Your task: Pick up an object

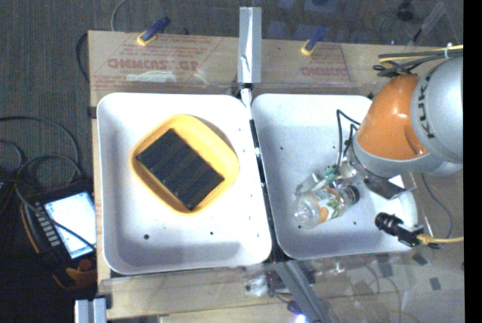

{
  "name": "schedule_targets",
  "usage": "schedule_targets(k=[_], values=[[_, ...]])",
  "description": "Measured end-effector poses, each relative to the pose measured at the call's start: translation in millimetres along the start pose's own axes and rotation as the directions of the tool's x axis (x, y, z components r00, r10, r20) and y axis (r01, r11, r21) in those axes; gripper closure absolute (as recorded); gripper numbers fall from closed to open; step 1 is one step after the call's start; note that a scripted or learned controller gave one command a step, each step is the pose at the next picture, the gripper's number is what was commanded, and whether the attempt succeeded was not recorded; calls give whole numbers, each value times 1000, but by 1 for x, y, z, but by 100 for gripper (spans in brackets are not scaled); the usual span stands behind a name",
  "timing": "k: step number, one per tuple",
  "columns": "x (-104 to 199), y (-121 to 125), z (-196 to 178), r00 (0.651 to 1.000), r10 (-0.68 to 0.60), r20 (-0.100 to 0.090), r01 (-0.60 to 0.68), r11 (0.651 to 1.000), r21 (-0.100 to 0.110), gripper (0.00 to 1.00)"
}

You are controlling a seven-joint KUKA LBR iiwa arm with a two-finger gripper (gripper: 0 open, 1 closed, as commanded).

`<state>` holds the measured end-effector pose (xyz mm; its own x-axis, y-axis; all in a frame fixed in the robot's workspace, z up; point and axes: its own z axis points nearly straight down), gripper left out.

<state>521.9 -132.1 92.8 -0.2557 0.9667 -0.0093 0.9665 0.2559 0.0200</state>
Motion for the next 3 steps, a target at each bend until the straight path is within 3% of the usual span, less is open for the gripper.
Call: schedule_targets(k=[1,2,3], values=[[1,2,-10,1000,-1,-2,1,1000,-2,100],[-7,-7,-85,1000,-6,-9,6,1000,20,100],[-7,-7,-85,1000,-6,-9,6,1000,20,0]])
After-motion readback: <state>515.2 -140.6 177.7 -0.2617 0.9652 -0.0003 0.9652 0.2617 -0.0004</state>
